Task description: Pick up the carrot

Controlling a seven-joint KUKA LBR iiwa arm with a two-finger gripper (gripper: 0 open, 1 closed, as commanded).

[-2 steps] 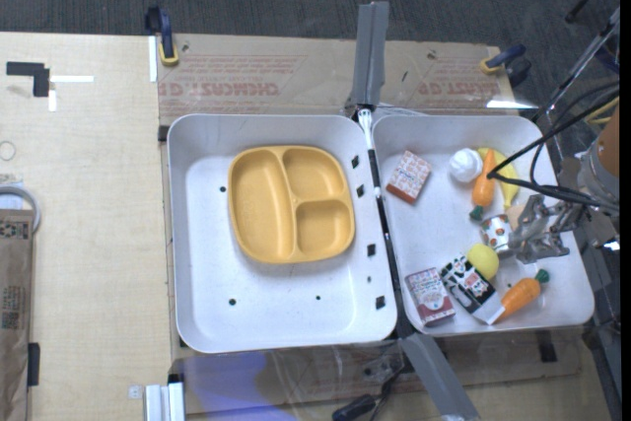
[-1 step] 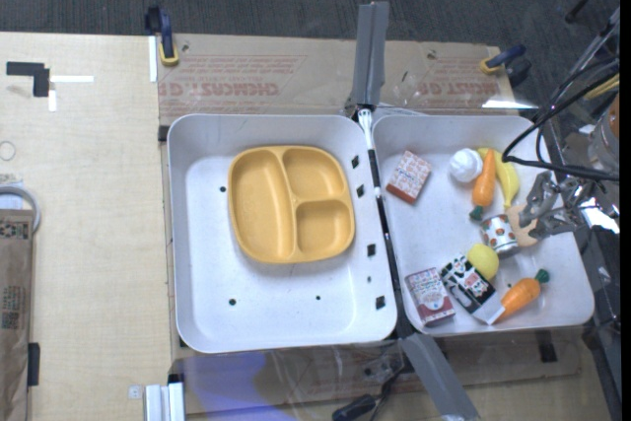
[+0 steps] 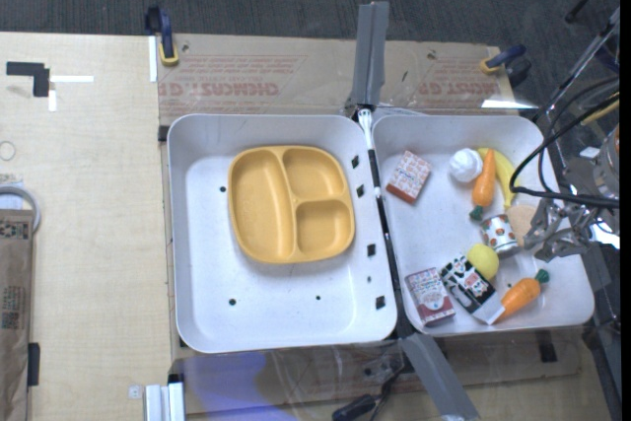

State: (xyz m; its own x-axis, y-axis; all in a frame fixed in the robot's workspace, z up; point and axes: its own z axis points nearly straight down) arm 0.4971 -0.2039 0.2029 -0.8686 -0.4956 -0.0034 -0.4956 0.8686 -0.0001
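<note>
The carrot (image 3: 521,294) lies at about five o'clock in the right bin (image 3: 434,125), tilted, green top toward the bin's right wall and tip resting against a black-and-white carton (image 3: 468,283). A second orange carrot-like piece (image 3: 483,177) stands near one o'clock beside a banana (image 3: 504,175). The gripper (image 3: 557,234) hovers at the right wall, just above the lower carrot; whether its fingers are apart cannot be told. It looks a light, stiff, smooth toy, likely to slip; gripping across the thick middle seems safest.

Smooth white plastic bins (image 3: 187,242), a matt yellow plastic plate (image 3: 292,203), printed brown cardboard (image 3: 266,74) behind.
</note>
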